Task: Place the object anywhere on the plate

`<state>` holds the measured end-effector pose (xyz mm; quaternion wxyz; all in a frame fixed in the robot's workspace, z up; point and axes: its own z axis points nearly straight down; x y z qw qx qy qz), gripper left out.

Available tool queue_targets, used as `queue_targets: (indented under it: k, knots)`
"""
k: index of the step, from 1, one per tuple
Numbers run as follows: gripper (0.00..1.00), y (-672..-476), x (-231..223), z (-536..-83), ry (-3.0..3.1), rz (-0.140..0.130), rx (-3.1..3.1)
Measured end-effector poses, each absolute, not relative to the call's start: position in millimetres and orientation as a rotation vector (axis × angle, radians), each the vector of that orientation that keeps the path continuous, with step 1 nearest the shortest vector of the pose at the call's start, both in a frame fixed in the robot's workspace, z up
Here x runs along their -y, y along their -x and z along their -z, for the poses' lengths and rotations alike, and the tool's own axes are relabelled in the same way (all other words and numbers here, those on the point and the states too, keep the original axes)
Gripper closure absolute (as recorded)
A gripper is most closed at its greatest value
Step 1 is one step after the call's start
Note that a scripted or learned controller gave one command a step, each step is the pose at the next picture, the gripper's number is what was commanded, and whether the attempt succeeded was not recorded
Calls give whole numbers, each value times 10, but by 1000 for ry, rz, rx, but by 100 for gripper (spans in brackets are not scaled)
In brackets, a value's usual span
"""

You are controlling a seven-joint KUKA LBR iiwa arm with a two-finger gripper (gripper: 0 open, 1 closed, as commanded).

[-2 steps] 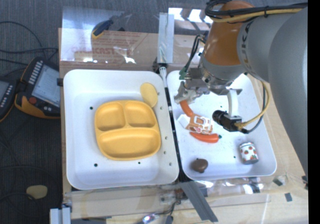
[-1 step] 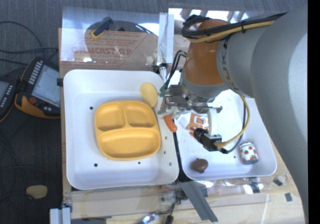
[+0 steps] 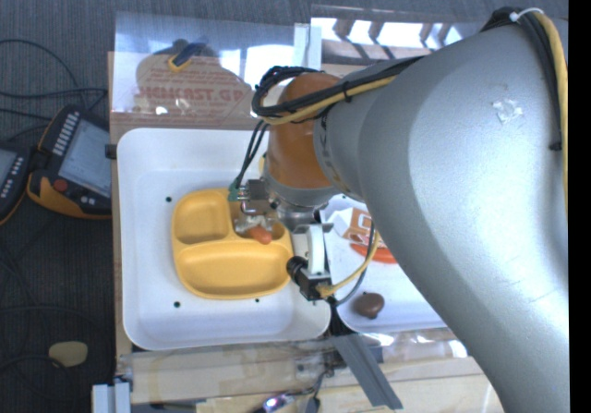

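While its grip state is unreadable, the end effector crowds the yellow plate's right rim.

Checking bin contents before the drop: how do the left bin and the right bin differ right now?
The left bin holds a yellow divided plate; the right bin holds a small brown object and some orange-and-white items. The left bin lies almost fully in view, while the arm covers most of the right bin. The gripper sits over the left bin, at the plate's edge. Both are shallow and white.
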<state>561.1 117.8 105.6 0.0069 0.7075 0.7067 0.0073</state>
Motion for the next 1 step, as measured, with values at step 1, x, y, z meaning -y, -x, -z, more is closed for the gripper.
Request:
queue_targets:
  k: [1]
  knots:
    - [0, -5600, -1160, -1034, -2217, -15, -2208]
